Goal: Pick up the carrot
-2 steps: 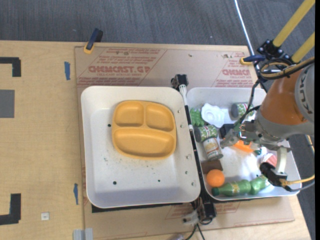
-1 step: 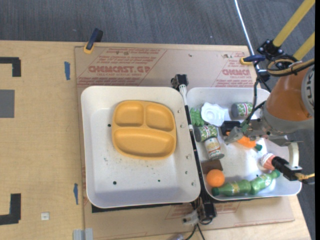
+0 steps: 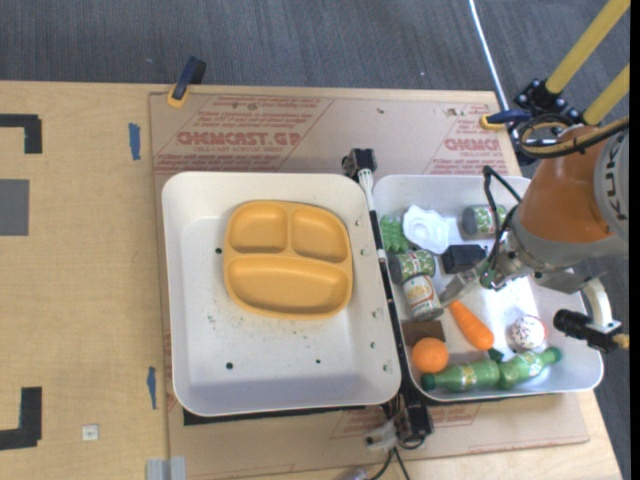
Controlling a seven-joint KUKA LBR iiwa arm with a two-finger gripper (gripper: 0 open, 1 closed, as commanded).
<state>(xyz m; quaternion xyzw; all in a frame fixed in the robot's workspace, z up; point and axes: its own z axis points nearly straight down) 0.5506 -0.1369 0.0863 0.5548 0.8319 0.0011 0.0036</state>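
Gripper (image 3: 478, 276) hangs just above the carrot (image 3: 470, 325) in the right bin (image 3: 590, 373), presumably positioning for descent; finger state indeterminable.

Carrot (image 3: 471, 325) lies in the right bin (image 3: 590, 373), seemingly just below the claw (image 3: 472, 280).

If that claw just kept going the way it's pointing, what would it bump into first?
Probably the carrot: the gripper points down-left into the right bin, just above the carrot. Depth is hard to judge from this slanted view.
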